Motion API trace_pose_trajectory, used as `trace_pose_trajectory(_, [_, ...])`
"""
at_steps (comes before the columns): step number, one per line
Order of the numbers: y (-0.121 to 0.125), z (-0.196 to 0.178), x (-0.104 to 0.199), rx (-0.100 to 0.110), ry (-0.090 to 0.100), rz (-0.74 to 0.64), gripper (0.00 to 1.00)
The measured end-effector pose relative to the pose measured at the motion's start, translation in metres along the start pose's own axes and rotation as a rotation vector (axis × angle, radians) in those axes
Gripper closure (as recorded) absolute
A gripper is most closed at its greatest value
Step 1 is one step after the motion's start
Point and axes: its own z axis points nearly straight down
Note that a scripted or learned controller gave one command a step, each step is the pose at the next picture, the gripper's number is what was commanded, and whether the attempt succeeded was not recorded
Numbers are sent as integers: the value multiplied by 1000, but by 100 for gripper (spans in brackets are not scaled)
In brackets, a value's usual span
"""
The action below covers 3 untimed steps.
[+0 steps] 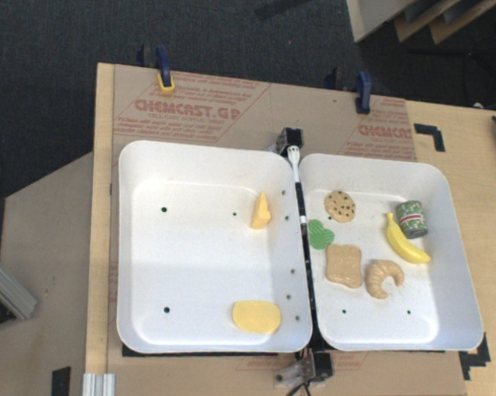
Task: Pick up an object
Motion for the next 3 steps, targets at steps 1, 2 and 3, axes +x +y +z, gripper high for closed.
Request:
trace_pose_trajectory(1, [-5, -51, 0, 0, 0, -2, 100])
trace_pose_trajectory(2, [-5, 3, 28, 14, 6, -4, 100])
trace_pose_trajectory(3, [-5, -50, -1, 0, -1, 1, 100])
